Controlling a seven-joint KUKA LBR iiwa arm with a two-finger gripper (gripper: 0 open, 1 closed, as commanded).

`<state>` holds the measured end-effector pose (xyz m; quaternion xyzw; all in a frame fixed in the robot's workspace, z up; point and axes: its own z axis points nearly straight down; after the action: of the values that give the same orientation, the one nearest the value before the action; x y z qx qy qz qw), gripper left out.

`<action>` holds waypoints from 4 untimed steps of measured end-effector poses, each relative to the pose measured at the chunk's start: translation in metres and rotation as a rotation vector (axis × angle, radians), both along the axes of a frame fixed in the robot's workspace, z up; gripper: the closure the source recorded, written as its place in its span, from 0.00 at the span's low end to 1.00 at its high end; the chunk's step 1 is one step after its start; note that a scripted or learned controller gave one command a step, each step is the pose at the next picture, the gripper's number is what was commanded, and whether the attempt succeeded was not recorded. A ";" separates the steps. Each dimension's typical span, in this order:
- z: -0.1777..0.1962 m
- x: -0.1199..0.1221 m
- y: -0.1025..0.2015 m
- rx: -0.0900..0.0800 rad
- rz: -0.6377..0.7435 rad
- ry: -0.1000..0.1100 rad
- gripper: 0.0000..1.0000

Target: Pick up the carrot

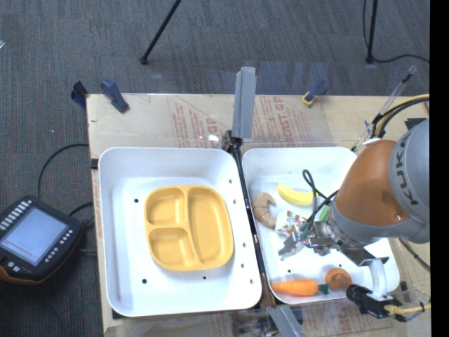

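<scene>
The carrot (pixel 297 287), orange with a green stem end, lies along the front edge of the right bin (pixel 263 161). My gripper (pixel 293 242) hangs over the middle of that bin, a short way behind the carrot and apart from it. Its metal fingers point left and I see nothing between them. The arm's orange band and grey wrist cover the bin's right part.
In the right bin lie a banana (pixel 295 195), a tan curved pastry (pixel 265 208), a small patterned item (pixel 289 222) and a round orange-brown piece (pixel 338 279). The left bin (pixel 119 181) holds a yellow divided plate (pixel 189 227). A teach pendant (pixel 31 239) rests on the floor, left.
</scene>
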<state>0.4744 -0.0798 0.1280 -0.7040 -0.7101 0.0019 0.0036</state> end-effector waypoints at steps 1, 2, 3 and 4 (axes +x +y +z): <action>0.000 0.000 -0.001 0.000 -0.002 -0.001 0.00; 0.000 0.000 -0.001 0.000 -0.002 -0.001 0.00; 0.100 0.002 -0.108 -0.006 0.039 -0.014 0.00; 0.063 0.001 -0.016 0.001 -0.012 0.001 0.00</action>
<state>0.4752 -0.0962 0.1907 -0.7082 -0.7060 0.0018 0.0044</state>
